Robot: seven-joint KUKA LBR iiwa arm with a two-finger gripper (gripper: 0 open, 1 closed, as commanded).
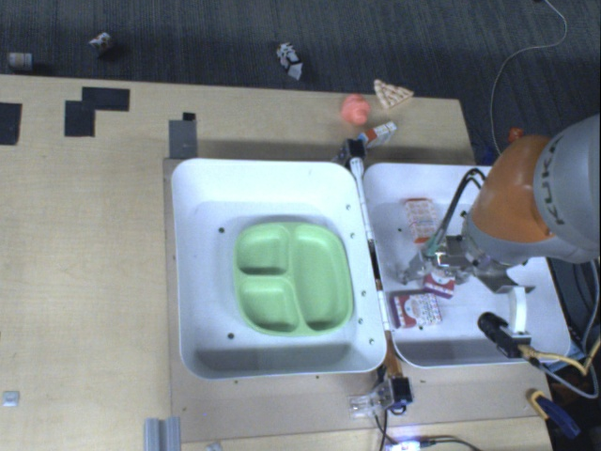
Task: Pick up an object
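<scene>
My gripper hangs low inside the right bin, near its middle, with the grey and orange arm coming in from the right. Just below it lies a dark red packet flat on the bin floor, and a small red and white packet sits right under the gripper's tip. A white packet with red print lies farther back in the same bin. I see nothing lifted clear of the floor.
The left bin holds a green divided plate. Behind the bins on the bench sit a pink ball, a toy pizza slice and a small tube. A ridge separates the two bins.
</scene>
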